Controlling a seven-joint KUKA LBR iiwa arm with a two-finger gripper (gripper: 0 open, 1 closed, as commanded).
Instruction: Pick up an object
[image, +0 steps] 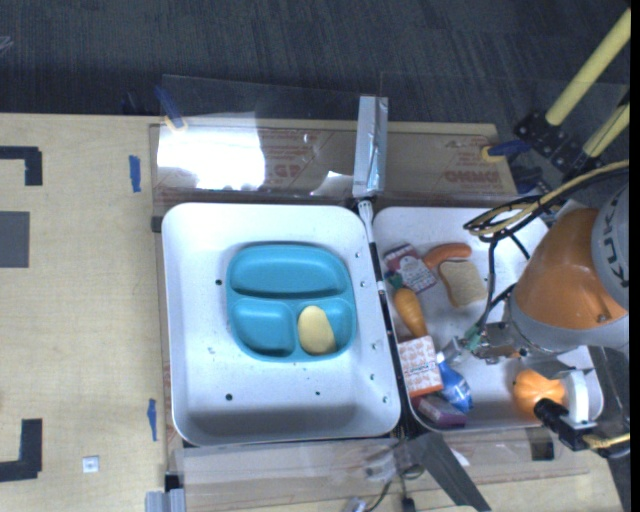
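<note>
The right bin holds several small items: an orange carrot, a sausage, a slice of bread, a red and white carton, a blue item and an orange fruit. My gripper hangs low over the middle of this bin, just right of the carton and above the blue item. The arm's orange band hides much of the bin's right side. I see nothing clearly held.
The left bin carries a blue divided plate with a yellow oval item in its lower right compartment. A metal divider stands behind the bins. Cables and yellow poles crowd the upper right.
</note>
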